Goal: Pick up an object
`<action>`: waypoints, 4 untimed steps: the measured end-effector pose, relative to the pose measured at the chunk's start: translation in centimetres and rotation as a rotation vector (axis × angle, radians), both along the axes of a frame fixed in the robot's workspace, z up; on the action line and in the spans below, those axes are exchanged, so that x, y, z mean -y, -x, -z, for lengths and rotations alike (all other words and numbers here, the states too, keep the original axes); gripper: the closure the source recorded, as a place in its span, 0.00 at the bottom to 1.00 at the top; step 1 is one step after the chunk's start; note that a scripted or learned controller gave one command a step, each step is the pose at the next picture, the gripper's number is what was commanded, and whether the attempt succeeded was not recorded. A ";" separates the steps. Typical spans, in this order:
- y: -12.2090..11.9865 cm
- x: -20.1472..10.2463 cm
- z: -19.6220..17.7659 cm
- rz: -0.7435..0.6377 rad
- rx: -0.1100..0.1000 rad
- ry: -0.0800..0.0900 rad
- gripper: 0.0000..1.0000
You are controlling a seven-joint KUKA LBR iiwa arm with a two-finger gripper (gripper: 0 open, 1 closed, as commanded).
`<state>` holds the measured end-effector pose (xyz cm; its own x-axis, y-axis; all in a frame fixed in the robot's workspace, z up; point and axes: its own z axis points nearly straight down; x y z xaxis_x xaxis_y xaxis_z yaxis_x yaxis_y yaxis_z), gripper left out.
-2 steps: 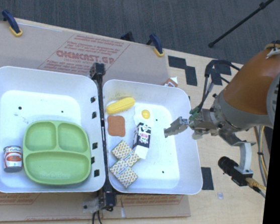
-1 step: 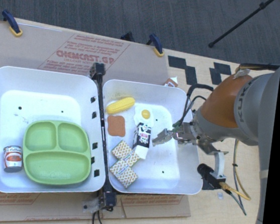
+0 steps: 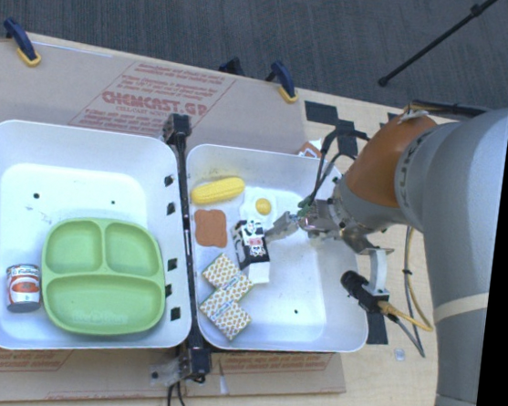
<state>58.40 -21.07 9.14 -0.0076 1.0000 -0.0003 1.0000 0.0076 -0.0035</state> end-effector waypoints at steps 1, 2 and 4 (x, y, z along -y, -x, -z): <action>0.0 0.0 -1.1 -0.003 0.000 0.000 1.00; 4.9 -2.4 -8.9 0.004 0.002 -0.001 1.00; -6.2 -2.7 -10.0 -0.004 0.002 0.000 1.00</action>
<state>64.65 -18.37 19.11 -0.0115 0.9999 0.0002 0.9999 0.0115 -0.0013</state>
